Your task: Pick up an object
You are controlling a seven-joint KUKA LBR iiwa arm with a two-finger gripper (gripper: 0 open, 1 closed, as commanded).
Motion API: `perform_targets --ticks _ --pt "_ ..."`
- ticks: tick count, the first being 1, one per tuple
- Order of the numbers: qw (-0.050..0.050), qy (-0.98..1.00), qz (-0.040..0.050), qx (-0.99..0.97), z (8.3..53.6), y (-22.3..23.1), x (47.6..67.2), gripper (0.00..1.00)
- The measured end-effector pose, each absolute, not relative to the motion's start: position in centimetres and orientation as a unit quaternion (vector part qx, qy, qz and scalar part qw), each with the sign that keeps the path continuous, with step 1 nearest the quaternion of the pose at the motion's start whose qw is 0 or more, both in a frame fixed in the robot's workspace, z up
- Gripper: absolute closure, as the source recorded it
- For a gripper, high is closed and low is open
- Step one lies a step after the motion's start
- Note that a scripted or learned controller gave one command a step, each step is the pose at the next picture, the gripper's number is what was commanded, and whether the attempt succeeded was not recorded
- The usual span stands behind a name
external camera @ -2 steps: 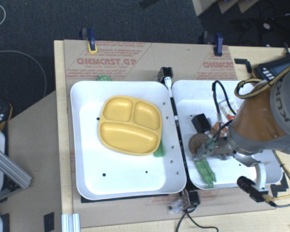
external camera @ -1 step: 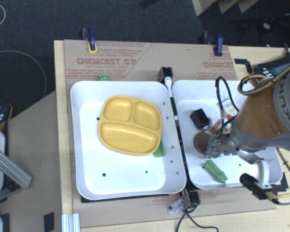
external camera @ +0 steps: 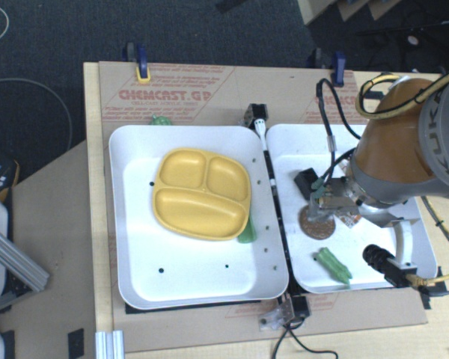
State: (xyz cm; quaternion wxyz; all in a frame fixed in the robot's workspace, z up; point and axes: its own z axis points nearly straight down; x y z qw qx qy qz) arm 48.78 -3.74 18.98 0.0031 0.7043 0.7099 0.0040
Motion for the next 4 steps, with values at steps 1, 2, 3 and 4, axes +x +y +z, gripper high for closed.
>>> perform_targets --ticks 1,2,3,4 --pt "-0.002 0.713 0.0021 0.701 15.4 12.1 50.0 1.00" --pt "0.005 0.708 0.0070 0.706 26.2 12.7 58.1 1.00" --pt "0.000 0.709 0.0013 0.705 24.1 18.4 58.4 1.00" --pt "-0.002 0.705 -0.0032 0.709 23.9 11.7 52.0 1.00"
